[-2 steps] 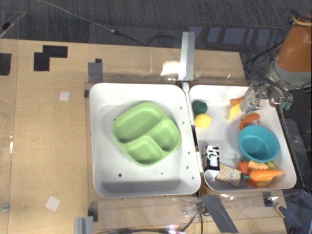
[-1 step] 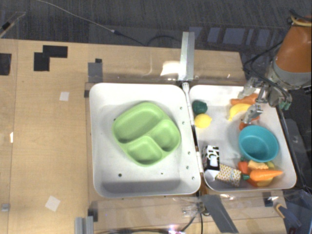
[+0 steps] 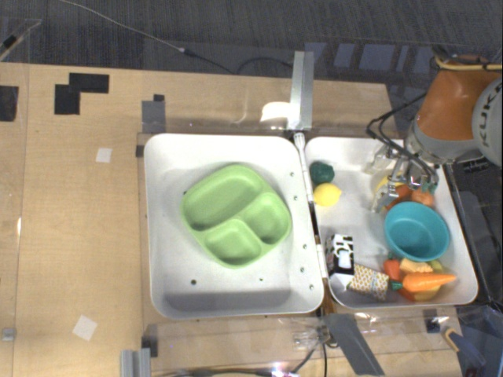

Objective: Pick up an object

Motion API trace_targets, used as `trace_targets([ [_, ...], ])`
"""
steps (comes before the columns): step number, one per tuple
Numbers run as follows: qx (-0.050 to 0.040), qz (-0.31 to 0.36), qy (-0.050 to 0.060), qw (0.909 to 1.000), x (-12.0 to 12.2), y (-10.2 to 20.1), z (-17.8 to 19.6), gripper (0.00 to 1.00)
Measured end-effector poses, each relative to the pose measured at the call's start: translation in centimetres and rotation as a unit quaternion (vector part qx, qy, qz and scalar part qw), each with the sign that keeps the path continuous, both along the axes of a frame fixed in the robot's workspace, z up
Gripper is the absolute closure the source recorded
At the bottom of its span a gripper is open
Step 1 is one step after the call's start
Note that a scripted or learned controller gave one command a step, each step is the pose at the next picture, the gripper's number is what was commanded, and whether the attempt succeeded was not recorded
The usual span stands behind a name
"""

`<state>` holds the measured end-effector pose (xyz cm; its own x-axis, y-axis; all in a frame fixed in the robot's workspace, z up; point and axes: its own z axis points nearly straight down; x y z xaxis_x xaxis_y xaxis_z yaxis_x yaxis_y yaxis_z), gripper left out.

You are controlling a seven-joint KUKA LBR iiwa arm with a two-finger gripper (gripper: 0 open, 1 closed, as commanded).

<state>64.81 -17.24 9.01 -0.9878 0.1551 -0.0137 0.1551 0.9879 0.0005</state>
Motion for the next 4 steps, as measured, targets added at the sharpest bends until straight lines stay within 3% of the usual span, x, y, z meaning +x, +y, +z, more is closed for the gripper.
trace_targets([
  [1, 0.0014, -0.069, 0.001, 0.9976, -4.1, 2.9, -0.1, 0.00],
  [2, 0.0004, -0.067, -0.008, 0.9977, -3.5, 2.9, 1.5, 1.00],
  [3, 0.0025, -0.043, -0.004, 0.9990, -4.8, 11.8, 13.3, 1.00],
  [4, -0.0014, 0.102, 0.001, 0.9948, -2.5, 4.8, 16.6, 1.00],
])
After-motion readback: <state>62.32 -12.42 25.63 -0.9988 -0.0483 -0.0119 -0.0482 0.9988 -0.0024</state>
